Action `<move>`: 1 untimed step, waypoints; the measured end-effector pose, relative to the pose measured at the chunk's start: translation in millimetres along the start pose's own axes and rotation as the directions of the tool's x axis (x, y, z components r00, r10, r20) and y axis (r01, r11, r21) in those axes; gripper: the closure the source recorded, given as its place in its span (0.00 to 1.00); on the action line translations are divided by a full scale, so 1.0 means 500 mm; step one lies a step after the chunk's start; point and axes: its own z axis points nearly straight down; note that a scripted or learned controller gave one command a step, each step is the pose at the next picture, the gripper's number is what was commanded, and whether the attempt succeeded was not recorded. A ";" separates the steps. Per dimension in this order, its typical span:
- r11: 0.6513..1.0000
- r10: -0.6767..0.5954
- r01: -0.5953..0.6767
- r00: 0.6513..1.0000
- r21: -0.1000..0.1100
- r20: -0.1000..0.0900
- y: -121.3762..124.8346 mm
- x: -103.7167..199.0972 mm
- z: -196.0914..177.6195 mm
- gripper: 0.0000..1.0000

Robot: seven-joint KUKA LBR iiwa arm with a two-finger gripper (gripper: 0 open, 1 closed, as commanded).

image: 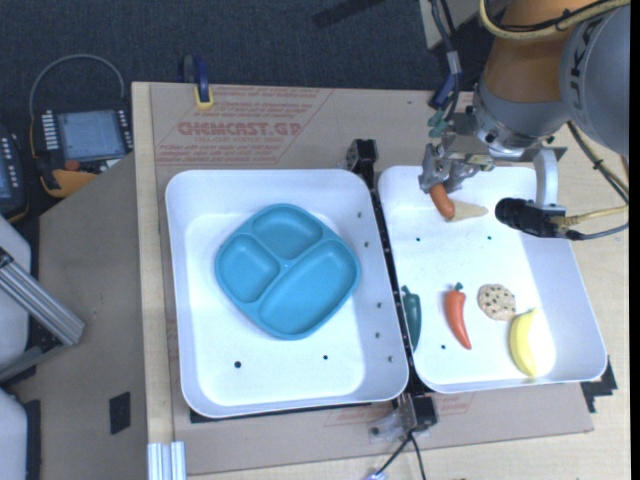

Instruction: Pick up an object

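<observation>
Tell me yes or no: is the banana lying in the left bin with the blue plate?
No, the banana lies in the right bin near its front corner, while the blue plate sits alone in the left bin.

The arm (560,48) is cut off by the top and right edges of the view, so its upper links are out of sight. The claw (440,180) sits over the far edge of the right bin (560,368), and its body covers the upper end of an orange, carrot-like piece (442,204); whether the piece is gripped or only lies beneath cannot be told. The pale wedge (470,210) just beside it is too small to identify. The table (150,218) has its near right corner hidden under that bin.
</observation>
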 end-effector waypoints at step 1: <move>1.000 0.000 0.000 1.000 0.003 0.000 0.007 0.087 0.015 1.00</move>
